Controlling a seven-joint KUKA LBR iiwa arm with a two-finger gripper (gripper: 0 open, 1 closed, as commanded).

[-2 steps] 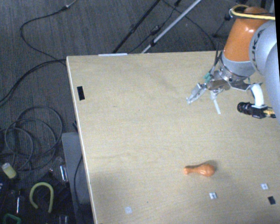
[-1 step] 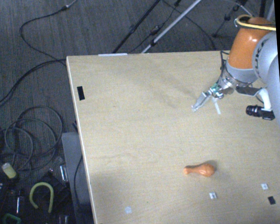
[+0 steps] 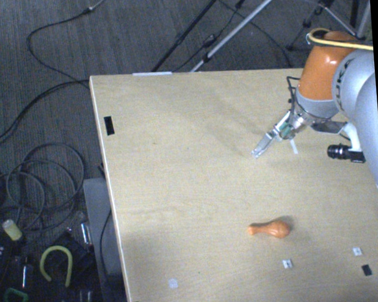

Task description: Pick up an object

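Observation:
An orange gourd-shaped object (image 3: pixel 271 228) lies on its side on the tan bench top (image 3: pixel 191 179), toward the front right. My gripper (image 3: pixel 275 150) hangs over the bench at the right, well behind the orange object and apart from it. Its two fingers are spread, one pale fingertip (image 3: pixel 259 150) pointing left and the other on the right, and nothing is between them. The grey arm with its orange band (image 3: pixel 319 68) comes in from the right edge.
Small square markers (image 3: pixel 287 263) sit near the bench's front right, and a black tag (image 3: pixel 109 125) is near its left edge. Off the bench to the left, cables (image 3: pixel 35 179) and tools lie on the floor. Stand legs (image 3: pixel 244 19) cross behind.

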